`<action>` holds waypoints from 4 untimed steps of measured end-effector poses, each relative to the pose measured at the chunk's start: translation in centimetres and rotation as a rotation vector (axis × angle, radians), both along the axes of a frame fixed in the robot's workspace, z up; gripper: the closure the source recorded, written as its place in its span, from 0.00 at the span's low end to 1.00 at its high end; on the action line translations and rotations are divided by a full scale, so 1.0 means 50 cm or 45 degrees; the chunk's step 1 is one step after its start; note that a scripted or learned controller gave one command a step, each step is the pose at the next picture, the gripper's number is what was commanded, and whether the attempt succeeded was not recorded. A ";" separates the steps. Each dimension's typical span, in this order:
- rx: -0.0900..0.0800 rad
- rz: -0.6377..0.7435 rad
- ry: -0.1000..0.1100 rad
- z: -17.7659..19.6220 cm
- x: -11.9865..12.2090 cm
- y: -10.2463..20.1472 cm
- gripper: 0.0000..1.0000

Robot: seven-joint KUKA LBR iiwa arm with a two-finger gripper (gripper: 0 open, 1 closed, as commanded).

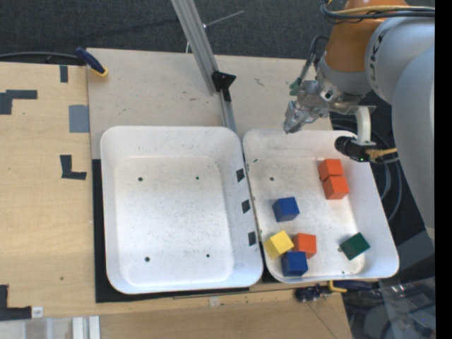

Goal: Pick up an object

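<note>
The grey arm's two-finger gripper [294, 124] hangs over the far rim of the right-hand shallow white plastic bin [378, 221], its fingers drawn close together at the tips with nothing between them. Below it in that bin lie the small blocks: two orange cubes [332, 178] touching end to end near the right wall, a blue cube [285, 208] alone at mid-bin, and near the front rim a yellow cube [279, 244], a second blue cube [294, 263] and an orange cube [305, 243] clustered together, with a dark green cube [354, 246] apart to their right. The left-hand white bin [113, 189] sits beside it on a scuffed pale bench top [155, 90]. A slanted aluminium post [201, 41] rises behind the bins; dark carpet [106, 13] lies beyond.
</note>
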State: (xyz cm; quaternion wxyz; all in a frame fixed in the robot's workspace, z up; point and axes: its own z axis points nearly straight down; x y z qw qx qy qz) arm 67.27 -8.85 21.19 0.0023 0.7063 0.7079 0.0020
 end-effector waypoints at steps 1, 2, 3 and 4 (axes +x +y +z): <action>0.001 -0.001 0.008 0.014 0.001 0.001 1.00; 0.002 0.004 0.011 -0.001 -0.016 0.101 1.00; 0.003 0.005 0.011 -0.004 -0.027 0.201 1.00; 0.003 0.005 0.008 0.030 -0.050 0.290 1.00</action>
